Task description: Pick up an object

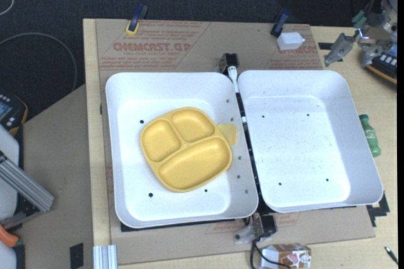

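While the yellow three-compartment plastic plate (185, 149) lies flat in the left white bin (120, 129), I can't tell the gripper's (353, 40) finger state at upper right; it's possibly blurred. Its low, broad rim may slip free.

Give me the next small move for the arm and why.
Probably swing left and down toward the yellow divided plate in the left bin. It is the one object lying in either bin, while the end effector sits at the upper right, off beyond the right bin and far from it.
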Tool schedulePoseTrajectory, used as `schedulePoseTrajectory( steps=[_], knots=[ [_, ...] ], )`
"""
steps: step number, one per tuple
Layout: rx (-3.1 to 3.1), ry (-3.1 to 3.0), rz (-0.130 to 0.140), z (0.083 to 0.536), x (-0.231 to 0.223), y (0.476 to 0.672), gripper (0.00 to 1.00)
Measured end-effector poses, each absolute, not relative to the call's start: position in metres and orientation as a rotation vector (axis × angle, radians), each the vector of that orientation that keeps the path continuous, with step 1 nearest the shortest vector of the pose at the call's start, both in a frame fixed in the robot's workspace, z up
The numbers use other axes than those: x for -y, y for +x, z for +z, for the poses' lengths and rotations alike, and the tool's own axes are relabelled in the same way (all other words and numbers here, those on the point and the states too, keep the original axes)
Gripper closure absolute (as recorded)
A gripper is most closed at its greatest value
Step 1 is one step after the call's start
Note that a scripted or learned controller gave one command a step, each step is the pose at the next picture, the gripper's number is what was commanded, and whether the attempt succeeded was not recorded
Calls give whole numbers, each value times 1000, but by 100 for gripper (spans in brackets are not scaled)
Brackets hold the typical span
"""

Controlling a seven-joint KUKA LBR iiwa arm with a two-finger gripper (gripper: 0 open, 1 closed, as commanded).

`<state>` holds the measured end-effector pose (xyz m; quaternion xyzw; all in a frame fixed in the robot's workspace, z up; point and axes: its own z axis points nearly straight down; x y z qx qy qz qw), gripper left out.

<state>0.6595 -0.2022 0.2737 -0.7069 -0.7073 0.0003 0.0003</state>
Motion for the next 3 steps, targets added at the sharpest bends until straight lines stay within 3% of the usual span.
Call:
schedulePoseTrajectory(
  steps=[1,2,3],
  knots=[
    [2236,-2223,-13,396,152,623,0],
    [2237,-2216,-14,493,72,577,0],
    [2231,-2218,-10,539,25,526,0]
  ],
)
